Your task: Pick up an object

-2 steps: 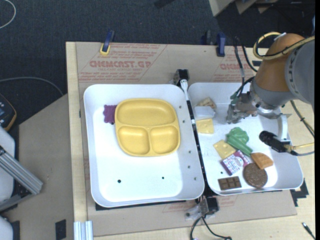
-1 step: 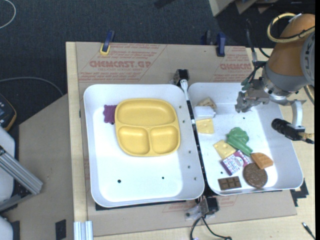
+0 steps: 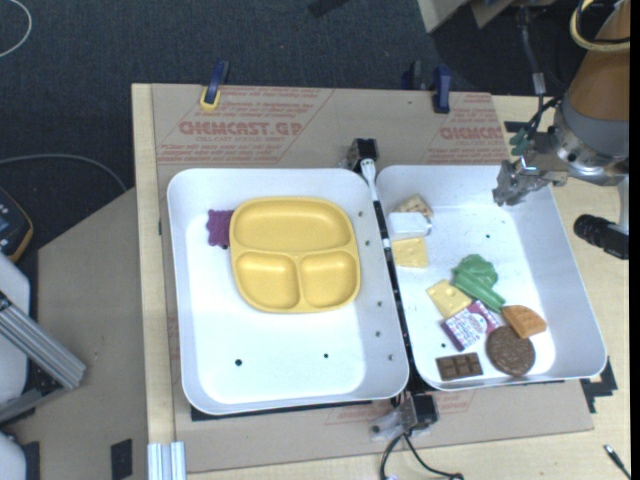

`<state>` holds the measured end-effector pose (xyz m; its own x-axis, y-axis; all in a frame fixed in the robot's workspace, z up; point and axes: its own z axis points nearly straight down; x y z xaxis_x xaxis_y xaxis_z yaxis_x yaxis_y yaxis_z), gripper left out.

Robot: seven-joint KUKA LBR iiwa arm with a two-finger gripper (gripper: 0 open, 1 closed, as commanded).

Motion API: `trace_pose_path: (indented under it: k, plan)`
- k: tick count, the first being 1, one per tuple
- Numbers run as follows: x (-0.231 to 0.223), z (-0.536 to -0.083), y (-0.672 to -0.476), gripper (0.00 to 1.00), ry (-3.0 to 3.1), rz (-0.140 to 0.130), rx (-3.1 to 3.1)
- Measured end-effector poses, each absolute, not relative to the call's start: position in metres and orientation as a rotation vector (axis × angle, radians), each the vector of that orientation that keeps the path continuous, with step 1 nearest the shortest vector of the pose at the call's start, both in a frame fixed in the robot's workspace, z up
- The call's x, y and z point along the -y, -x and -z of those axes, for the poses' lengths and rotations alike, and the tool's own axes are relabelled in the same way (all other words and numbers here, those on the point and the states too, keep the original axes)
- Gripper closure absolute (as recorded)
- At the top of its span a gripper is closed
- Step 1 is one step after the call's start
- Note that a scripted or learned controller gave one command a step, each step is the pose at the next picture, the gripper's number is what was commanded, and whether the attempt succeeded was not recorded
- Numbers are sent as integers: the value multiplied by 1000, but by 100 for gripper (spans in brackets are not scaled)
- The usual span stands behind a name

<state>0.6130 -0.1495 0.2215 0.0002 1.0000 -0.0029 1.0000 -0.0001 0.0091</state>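
The gripper [image 3: 512, 186] hangs at the far right corner of the right bin [image 3: 560, 268], above the rim and short of any object. Nothing sits between its fingers. From this slanted view I cannot tell whether the jaws stand open or closed; the tip is small and dark against the bin wall.

All candidate objects lie in the right bin, so that bin serves as landmark. Along its left wall: a tan piece [image 3: 412, 207] at the far end, a white block [image 3: 408, 224] touching it, then a pale yellow wedge [image 3: 410, 253] just nearer. Toward the bin's middle: a green toy [image 3: 478, 278], with a yellow cheese-like piece [image 3: 447, 297] touching its left side. Near the front wall: a purple packet [image 3: 468, 324], a brown round cookie [image 3: 511, 351], an orange piece [image 3: 524, 319] just above the cookie, and a dark chocolate square [image 3: 459, 367] at the front.

The left bin [image 3: 290, 368] holds a yellow divided plate [image 3: 295, 251], with a purple scrap [image 3: 218, 226] tucked against its left edge.

Judgement: approach stage, no pick begun. The arm parks at the corner likely to keep the camera's view of the objects clear. The front cluster is crowded; the green toy stands taller and looks the easier grasp.
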Motion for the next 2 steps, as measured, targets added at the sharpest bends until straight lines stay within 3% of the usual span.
trace_pose_path:
  k: [1,2]
  plan:
    - [150,-225,-614,100,-2218,-3,-2219]
    - [87,-222,-626,100,-2213,-4,-2229]
